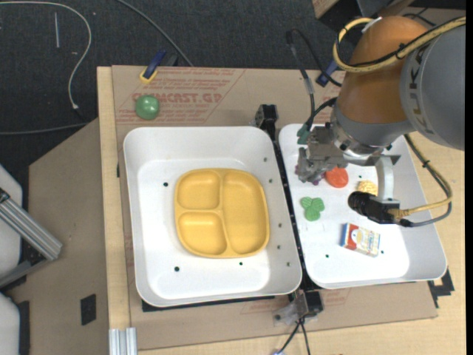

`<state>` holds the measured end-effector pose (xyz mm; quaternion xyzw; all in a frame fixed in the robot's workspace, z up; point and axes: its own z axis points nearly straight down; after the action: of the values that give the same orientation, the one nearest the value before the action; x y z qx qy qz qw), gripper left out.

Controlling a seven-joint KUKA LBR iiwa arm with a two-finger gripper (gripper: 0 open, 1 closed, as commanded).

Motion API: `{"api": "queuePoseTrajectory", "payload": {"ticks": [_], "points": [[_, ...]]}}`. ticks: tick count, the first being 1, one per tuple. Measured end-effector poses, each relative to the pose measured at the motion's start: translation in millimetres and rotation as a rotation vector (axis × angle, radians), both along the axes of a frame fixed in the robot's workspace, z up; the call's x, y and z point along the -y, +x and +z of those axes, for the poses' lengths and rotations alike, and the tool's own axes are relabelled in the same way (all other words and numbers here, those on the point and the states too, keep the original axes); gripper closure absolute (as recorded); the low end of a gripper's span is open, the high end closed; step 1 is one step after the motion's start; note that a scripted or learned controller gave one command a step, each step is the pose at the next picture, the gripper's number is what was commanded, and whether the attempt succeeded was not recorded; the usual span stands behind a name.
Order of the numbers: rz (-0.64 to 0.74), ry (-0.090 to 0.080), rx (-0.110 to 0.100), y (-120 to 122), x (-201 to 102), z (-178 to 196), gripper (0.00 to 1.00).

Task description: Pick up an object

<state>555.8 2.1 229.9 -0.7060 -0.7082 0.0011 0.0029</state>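
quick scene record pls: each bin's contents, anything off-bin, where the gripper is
left bin: yellow three-section plate, about centred
right bin: green toy, orange piece, box
gripper: over the right bin's far left part, close beside the orange piece; green toy just nearer the camera
off-bin: green ball on the cardboard past the left bin's far corner
pick: not done as far as the view shows; all three items lie on the bin floor

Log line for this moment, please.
end effector: over right bin | orange toy: beside it | left bin: yellow divided plate
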Motion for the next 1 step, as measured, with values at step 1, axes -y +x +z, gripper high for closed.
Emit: {"api": "queuePoseTrajectory", "payload": {"ticks": [1], "points": [[0.001, 0.0, 0.001, -16.1, -49.5, -6.5, 1.0]]}}
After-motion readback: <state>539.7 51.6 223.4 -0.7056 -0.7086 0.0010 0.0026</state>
